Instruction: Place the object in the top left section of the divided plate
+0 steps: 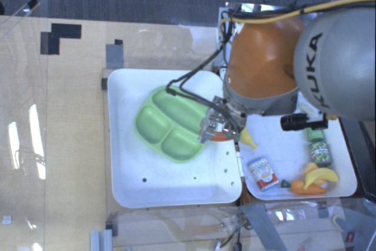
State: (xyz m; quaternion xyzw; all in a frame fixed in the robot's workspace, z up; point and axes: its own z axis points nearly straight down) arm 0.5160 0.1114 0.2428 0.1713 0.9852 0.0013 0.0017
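A light green divided plate (158, 123) lies tilted in the left white bin (126, 185). It has one long section along its upper right side and two smaller ones along its lower left. My gripper (214, 131) hangs at the plate's right edge, near the wall between the two bins. A small orange-red object (221, 137) shows between its fingers, and the gripper is shut on it. The grey and orange arm hides the upper part of the right bin.
The right bin (282, 144) holds a yellow piece (248, 139) beside the gripper, a small carton (262, 173), a green bottle (319, 147), a banana (320, 175) and a carrot (305, 187). Bare white floor lies below and left of the plate.
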